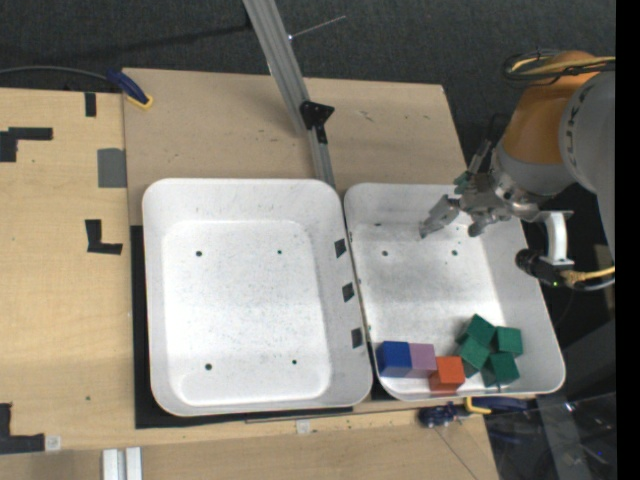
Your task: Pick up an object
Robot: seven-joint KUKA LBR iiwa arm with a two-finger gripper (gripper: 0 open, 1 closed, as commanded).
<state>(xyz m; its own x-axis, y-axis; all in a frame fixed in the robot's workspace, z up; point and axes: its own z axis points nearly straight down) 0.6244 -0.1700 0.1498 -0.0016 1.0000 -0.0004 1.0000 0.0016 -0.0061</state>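
Two shallow white plastic bins sit side by side on my wooden bench: the left bin and the right bin, rims touching along the middle. All the pickable pieces are in the right bin, bunched at its near edge. From left to right I read a small blue cube, a pale purple cube touching it, then an orange cube just beside that. To their right is a cluster of dark green blocks, several pieces stacked or pressed together; I can't separate them cleanly from this angle.

My two-finger gripper is above the far end of the right bin, well apart from the block pile. Its fingers are spread, one tip pointing toward the bin's middle, the other toward the right rim. Nothing sits between them. It looks to be hovering over bare bin floor, but height above the floor I can't judge. The grey arm with the orange band comes in from the right edge.

A slanted grey metal pole crosses the bench top behind the bins, with a black clamp on it. A blue-and-yellow tool handle lies at the bench's far left corner. Black tape marks dot the left board.
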